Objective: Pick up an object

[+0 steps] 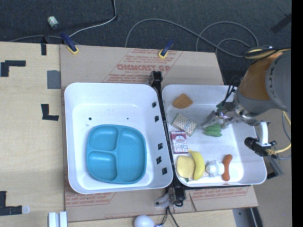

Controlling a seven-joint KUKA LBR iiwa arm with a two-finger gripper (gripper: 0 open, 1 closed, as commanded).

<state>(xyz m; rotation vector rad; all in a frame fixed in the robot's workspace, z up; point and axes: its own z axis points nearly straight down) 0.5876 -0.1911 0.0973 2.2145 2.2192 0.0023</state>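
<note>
My gripper (214, 121) reaches into the right bin (246, 176) from the right and sits just above a green object (213, 131), touching or nearly touching it. In the same bin lie an orange cracker-like piece (182, 101), a patterned packet (183, 123), a small red and white box (179, 142), a yellow banana (198, 164) beside a pale yellow lump (185, 166), a small white object (215, 168) and an orange carrot-like piece (227, 167).
The left bin (75, 98) holds a blue divided plate (116, 153). The grey arm with its orange band (258, 82) hangs over the right bin's far right side. Cables (189, 37) lie on the dark floor behind the bench.
</note>
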